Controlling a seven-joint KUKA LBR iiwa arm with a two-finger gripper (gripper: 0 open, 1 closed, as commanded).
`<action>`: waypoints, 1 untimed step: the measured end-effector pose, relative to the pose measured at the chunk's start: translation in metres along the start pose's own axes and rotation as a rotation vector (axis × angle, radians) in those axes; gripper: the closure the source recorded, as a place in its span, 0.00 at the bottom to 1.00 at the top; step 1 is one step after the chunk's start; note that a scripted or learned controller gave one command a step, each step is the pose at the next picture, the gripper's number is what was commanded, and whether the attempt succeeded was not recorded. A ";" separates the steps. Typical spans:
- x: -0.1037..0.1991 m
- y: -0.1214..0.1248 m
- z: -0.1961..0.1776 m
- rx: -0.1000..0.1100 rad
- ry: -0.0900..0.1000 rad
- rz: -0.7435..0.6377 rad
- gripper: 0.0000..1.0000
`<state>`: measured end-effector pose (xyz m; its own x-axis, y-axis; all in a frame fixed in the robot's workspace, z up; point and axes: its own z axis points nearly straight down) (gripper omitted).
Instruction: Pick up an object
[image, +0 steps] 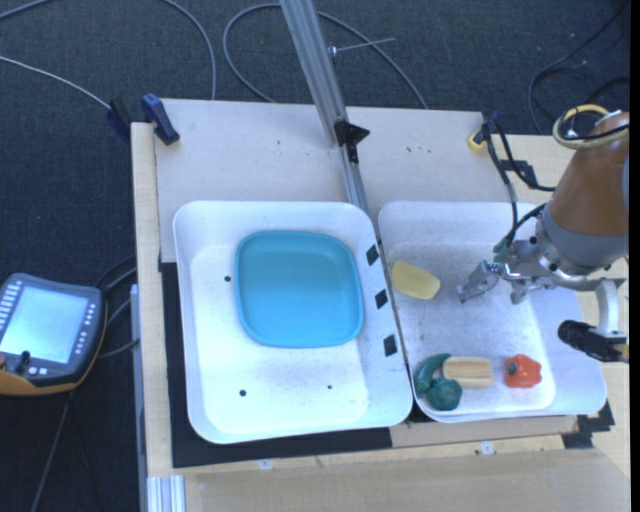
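1. The counter (250, 150) carries two white bins. The left bin (200, 300) holds a blue plate (298, 288) at centre frame.
2. The right bin (440, 225) holds four candidate objects: a yellow piece (415, 280) near its left wall, and along its lower edge a green item (437, 381), a tan block (468, 372) touching it, and a red item (521, 371) just beside the block.
3. The arm (590, 200) enters from the right of the frame. The claw (482, 283) sits over the middle of the right bin, to the right of the yellow piece and apart from it.
4. Claw state: the fingers look close together with nothing between them, though their tips are small and hard to read. No object is gripped.
5. Progress, as judged: no pick is made. All four objects lie on the bin floor. Remaining work: close on one object, most likely the yellow piece as the nearest, and lift it.
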<state>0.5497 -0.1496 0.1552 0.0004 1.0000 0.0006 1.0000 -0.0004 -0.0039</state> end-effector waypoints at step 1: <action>0.000 -0.001 0.052 0.000 0.000 -0.001 0.00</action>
<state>0.5486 -0.1493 0.1031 -0.0002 1.0000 0.0009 1.0000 0.0002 -0.0041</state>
